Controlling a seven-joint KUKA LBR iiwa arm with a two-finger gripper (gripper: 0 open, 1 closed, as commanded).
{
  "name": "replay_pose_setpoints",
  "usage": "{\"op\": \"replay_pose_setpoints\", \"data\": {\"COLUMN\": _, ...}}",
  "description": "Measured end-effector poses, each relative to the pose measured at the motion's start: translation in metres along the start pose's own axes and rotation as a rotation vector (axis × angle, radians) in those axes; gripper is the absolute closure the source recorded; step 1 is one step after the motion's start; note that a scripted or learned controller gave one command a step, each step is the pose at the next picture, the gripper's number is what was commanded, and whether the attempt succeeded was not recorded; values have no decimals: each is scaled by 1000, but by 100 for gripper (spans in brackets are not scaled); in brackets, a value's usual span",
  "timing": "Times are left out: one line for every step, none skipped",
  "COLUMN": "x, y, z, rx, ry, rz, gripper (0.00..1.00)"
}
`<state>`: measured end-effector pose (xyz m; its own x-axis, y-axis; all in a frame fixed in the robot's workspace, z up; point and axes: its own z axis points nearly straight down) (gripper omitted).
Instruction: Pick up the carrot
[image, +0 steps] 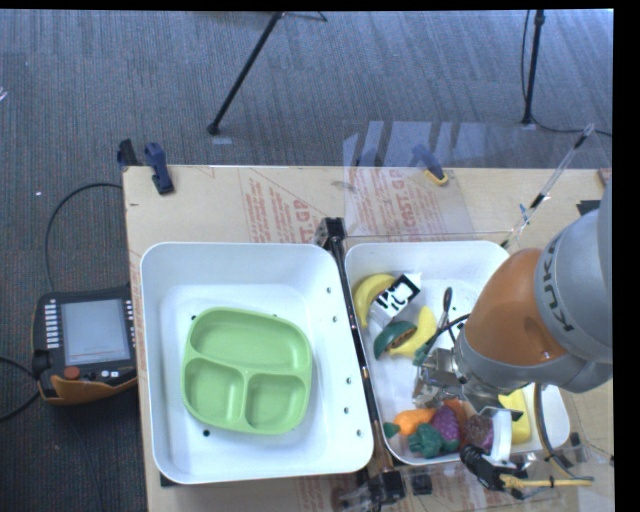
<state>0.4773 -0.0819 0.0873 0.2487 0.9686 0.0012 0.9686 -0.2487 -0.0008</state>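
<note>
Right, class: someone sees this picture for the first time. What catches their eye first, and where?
The pale green three-compartment plastic plate stands out in the left white bin. The grey arm with its orange band looms over the right white bin, above toy food including a small orange carrot with a green top near the front wall.

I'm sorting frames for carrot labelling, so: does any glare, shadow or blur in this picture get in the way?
Camera view: light is even, the frame slightly soft; the carrot reads clearly orange in the right bin, close beside the arm; streaky glare sits on the clear sheet at the bench's far edge, away from it.
</note>
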Motion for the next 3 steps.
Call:
{"op": "replay_pose_setpoints", "data": {"x": -1, "y": -1, "z": -8, "rx": 7, "ry": 2, "rz": 9, "gripper": 100}}
{"op": "replay_pose_setpoints", "data": {"x": -1, "y": -1, "z": -7, "rx": 8, "ry": 2, "rz": 10, "gripper": 0}}
{"op": "replay_pose_setpoints", "data": {"x": 0, "y": -2, "z": -16, "rx": 13, "ry": 3, "rz": 15, "gripper": 100}}
